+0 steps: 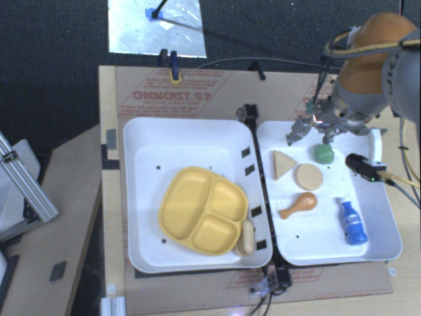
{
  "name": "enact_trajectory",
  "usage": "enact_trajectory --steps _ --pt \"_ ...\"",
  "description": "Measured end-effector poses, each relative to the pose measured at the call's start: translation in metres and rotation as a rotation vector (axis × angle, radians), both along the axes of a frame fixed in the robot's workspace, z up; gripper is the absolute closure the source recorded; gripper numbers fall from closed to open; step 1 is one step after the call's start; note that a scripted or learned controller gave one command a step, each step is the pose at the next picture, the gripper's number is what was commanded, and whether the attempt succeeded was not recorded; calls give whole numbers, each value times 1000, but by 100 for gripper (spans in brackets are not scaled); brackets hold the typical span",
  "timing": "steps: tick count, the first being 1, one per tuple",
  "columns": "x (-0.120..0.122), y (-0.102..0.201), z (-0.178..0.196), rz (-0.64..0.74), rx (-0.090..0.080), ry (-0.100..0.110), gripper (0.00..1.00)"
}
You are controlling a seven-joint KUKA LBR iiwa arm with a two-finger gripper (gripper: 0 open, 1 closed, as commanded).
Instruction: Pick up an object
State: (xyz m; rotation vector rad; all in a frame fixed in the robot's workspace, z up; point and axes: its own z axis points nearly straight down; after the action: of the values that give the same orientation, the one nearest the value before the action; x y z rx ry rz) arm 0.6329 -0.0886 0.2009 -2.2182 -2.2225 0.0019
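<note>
We see the pincer [314,131] spread wide and holding nothing, hovering above the right bin's [381,239] far edge. The green object [323,153] lies just beside it. If we descend off-centre, one finger may nudge it toward the wedge [283,164].

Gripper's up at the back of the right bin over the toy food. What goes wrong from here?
1. The gripper hangs just above the green piece, close to the back wall of the right bin; a descent may clip that wall.
2. The wedge and round disc lie near the green piece; a finger could nudge them instead of gripping.
</note>
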Motion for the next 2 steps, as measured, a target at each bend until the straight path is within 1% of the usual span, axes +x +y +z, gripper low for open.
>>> enact_trajectory --steps 1,2 --pt "2 -2 -62 0 0 1 0" --pt "1 -2 -115 -1 0 0 0"
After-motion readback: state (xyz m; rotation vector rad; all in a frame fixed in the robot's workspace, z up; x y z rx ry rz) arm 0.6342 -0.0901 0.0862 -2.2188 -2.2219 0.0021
